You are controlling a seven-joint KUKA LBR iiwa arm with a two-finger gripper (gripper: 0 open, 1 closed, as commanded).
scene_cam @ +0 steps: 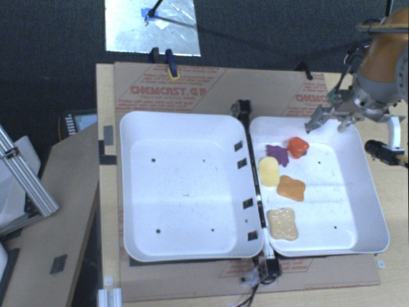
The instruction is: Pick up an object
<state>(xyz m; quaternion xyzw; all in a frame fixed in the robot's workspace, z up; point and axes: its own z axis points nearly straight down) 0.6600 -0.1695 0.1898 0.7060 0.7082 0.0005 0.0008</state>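
Note:
The right bin (358, 197) holds several small items along its left side. A red piece (298, 147) lies near the bin's back, with a purple piece (277, 153) just left of it. Below them rest a pale yellow piece (269, 171), an orange slab (291, 188) and a beige waffle-like slab (282, 224). My gripper (331, 121) hangs over the back edge of the right bin, up and to the right of the red piece. Its two fingers are spread apart and hold nothing.
The left bin (185, 184) sits beside the right one, joined by a black-clipped divider (248, 165). A foil sheet (152, 18) lies on the dark surface behind the bench. A metal frame (22, 178) stands at far left.

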